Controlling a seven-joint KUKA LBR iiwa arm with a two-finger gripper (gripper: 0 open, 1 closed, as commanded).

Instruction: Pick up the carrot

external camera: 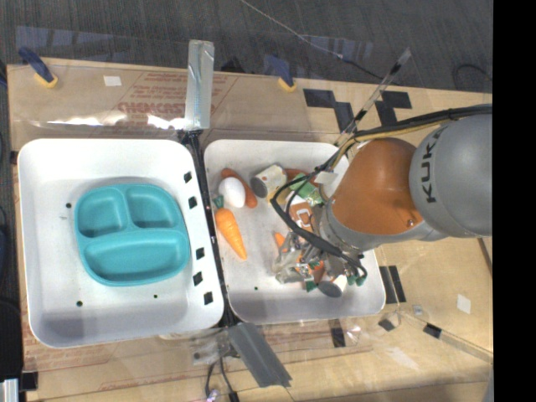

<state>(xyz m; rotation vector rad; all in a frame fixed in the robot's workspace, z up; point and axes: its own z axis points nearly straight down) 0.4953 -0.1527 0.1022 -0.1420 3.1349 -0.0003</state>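
The carrot is orange and tapered, lying in the right bin near its left wall, pointing toward the front. My gripper hangs low in the same bin, to the right of the carrot and apart from it, over a small heap of toy items. The orange wrist band and grey arm cover the bin's right half. Nothing of the carrot lies between the fingers.
A white egg and another orange piece lie behind the carrot. A grey-white cup-like item sits further back. The left bin holds a teal divided plate. Small toys cluster under the wrist.
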